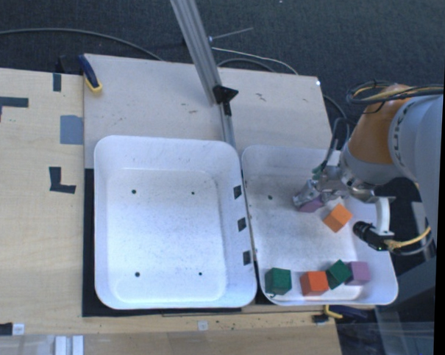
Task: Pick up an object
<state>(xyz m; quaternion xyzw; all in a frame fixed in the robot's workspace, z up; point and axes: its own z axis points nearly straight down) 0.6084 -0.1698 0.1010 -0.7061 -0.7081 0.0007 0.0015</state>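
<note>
Tool sits low on a mauve block; grip state unclear. Orange cube just beside. Four blocks crowd the right bin's near rim.

The gripper sits over a mauve block in the right bin, near an orange block.

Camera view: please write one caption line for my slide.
KUKA arm's gripper lowered onto a mauve block in the right bin, with five more coloured blocks nearby.

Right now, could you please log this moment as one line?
end effector: low in right bin | at purple block | grasp unconfirmed | orange block beside
</note>
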